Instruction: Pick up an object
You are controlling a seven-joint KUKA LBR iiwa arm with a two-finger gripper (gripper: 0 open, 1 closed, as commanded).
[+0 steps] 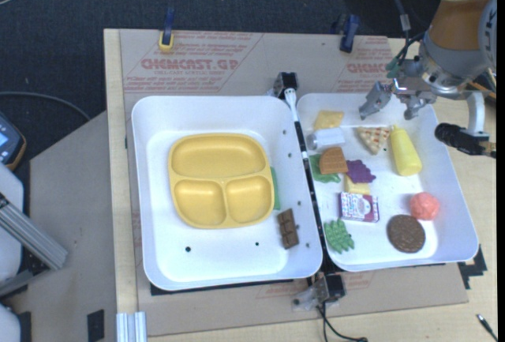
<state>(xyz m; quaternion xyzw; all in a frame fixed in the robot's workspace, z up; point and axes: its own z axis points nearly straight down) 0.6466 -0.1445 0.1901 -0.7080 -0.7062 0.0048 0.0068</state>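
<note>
The gripper is seen above the far part of the right bin, its two fingers spread wide apart with nothing between them. Just near of it in that bin are laid a pizza slice and, to its right, a yellow corn cob. A yellow cheese wedge and a white block are found at the bin's far left, with a brown bread slice resting on a green leaf nearer, and purple grapes just right of the bread. A small carton with a purple label, its print too small to read, is placed near the middle; a green piece, a brown cookie and a pink fruit are set along the near side. In the left bin a yellow divided plate is held, with a chocolate bar near its right corner. On the board beneath, red printing reading "CHEMCAST GP" can be made out, and blue clamps are fixed at its far edge.
</note>
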